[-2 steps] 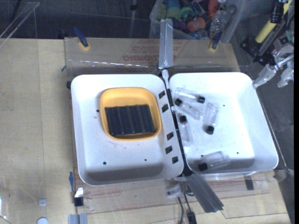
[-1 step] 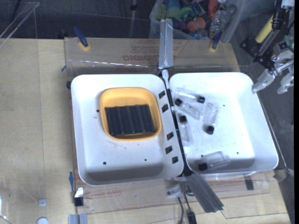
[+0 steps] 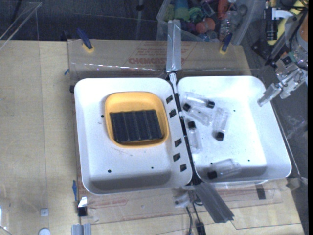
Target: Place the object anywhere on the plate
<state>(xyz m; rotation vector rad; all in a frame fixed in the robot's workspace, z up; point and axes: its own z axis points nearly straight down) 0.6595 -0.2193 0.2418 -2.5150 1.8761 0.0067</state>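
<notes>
Beyond right bin's (image 3: 274, 131) rim, gripper (image 3: 281, 88).

This is a robotics lab: two white bins (image 3: 127, 177) sit side by side on a wooden table (image 3: 34, 131), held by blue clamps (image 3: 86, 41). Behind the bins stands a clear tub of bright toys (image 3: 208, 6), with cables (image 3: 288, 4) beside it.

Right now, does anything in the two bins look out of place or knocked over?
Nothing looks broken or spilled. The clear vials in the right bin lie on their sides, scattered at different angles. The yellow plate in the left bin already holds a dark ridged block. The gripper hangs near the right bin's edge.
</notes>
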